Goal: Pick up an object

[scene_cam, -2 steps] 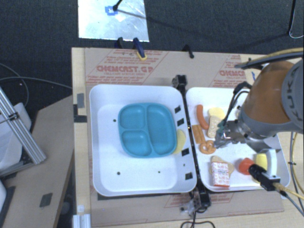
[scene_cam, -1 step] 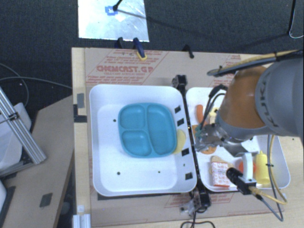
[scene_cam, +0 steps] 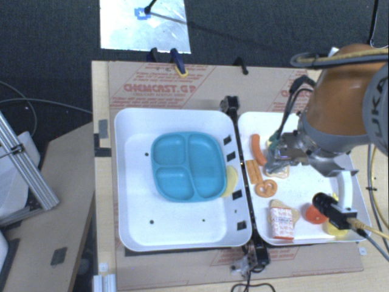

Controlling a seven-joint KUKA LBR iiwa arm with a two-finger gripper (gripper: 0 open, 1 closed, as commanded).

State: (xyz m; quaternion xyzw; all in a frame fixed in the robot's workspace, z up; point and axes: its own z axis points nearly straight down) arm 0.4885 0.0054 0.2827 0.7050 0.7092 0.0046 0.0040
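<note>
The gripper point(scene_cam: 278, 160) is hanging low over the right bin point(scene_cam: 302, 239), near its left side, and whether it is spread or pressed together I cannot tell from this angle, the metal parts blurring into one bright patch. Above it the grey arm with its orange band point(scene_cam: 343, 93) is reaching in from the right and covering the bin's upper right part. Just left of the gripper an orange sausage-shaped toy point(scene_cam: 258, 148) is lying lengthwise by the divider. Right below the gripper a pretzel-like ring point(scene_cam: 265, 189) is sitting on the bin floor, with a small flat orange piece point(scene_cam: 252, 172) beside it. Further down a red-and-white packet point(scene_cam: 281, 221) is lying near the front wall. To its right a red round object point(scene_cam: 314, 215) is resting beside something yellow point(scene_cam: 335, 227), partly under a black fitting. Over in the left bin point(scene_cam: 137, 224) a blue divided plate point(scene_cam: 186, 166) is sitting at centre, a pale yellow piece point(scene_cam: 231, 178) peeking out at its right edge.
</note>
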